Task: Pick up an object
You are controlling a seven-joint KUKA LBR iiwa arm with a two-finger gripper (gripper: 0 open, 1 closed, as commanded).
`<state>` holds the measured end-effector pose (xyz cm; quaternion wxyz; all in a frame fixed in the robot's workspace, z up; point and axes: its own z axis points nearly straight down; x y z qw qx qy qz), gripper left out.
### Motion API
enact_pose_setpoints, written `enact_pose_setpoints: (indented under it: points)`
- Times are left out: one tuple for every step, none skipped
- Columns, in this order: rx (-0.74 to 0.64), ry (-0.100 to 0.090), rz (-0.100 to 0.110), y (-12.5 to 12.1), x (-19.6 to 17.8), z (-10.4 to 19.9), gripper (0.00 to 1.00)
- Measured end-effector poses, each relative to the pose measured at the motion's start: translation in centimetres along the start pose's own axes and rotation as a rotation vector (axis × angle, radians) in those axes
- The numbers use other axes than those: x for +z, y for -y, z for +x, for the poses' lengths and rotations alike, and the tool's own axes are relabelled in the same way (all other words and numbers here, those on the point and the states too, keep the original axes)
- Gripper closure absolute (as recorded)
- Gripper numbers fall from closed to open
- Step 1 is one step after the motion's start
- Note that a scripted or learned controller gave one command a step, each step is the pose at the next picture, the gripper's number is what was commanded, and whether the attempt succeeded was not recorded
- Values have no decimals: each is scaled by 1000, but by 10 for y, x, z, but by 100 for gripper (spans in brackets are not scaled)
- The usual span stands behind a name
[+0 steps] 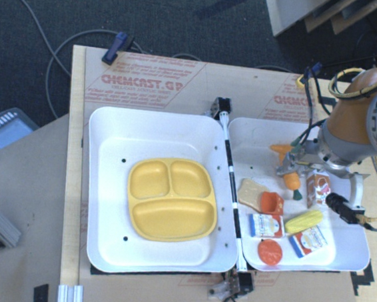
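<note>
A tray (170, 199) lies mid-way in the left bin (99, 171). The right bin (352, 255) holds a corn cob (304, 221), cup (271, 202), tomato (270, 251) and packets (266, 225) near its front edge, a carrot (281, 149) behind.

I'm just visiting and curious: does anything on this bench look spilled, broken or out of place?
Nothing looks spilled or broken. The yellow divided plate lies flat in the left bin, slightly turned. The toy foods, like the corn cob and tomato, lie jumbled in the right bin.
</note>
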<state>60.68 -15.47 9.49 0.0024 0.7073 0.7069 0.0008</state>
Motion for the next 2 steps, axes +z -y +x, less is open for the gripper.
enact_pose_setpoints:
  points:
    - [-2, -2, 1, -15, -69, 49, 100]
    - [-2, -4, 7, 23, -96, 104, 100]
